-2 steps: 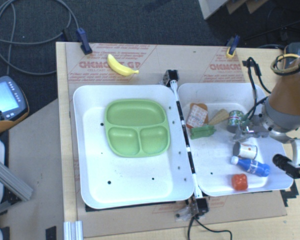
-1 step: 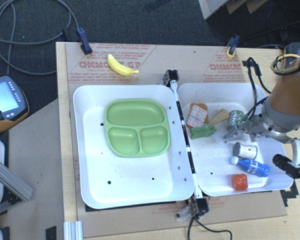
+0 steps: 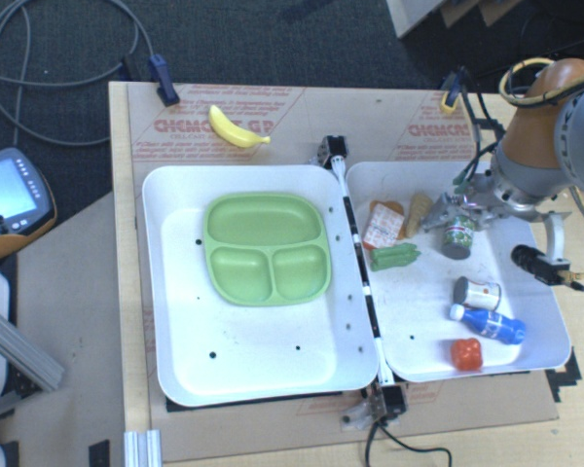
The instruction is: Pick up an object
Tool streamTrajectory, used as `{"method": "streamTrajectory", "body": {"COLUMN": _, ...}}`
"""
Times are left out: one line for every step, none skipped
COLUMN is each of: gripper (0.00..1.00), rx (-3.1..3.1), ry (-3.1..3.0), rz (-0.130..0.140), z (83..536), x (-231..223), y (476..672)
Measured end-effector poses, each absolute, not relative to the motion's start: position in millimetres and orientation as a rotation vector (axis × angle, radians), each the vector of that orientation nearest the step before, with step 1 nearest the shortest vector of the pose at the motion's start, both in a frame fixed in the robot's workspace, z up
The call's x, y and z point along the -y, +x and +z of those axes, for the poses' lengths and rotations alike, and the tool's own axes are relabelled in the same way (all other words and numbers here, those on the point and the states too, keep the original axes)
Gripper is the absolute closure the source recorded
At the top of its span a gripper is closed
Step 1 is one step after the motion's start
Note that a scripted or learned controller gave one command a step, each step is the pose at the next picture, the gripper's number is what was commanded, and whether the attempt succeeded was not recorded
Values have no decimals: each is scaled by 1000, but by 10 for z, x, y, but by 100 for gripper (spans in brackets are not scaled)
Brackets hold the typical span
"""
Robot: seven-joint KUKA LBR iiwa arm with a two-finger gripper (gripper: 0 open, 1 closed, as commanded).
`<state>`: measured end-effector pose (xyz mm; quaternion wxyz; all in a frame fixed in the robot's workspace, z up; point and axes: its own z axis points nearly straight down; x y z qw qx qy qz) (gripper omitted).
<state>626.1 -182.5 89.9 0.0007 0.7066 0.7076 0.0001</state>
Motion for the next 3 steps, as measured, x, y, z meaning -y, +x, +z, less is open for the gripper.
{"method": "streamTrajectory", "body": {"gripper": 0, "rx": -2224, "ry": 2221, "rz": -1, "z": 846, "x": 1610, "y": 6040}}
{"method": "streamTrajectory", "body": {"gripper": 100, "rx": -2224, "ry": 2219, "rz": 0, "z": 947, "x": 1609, "y": 6045}}
{"method": "streamTrajectory", "body": {"gripper": 100, "rx": -2223, "ry": 2218, "rz": 5, "z": 2167, "x": 505, "y": 6247}}
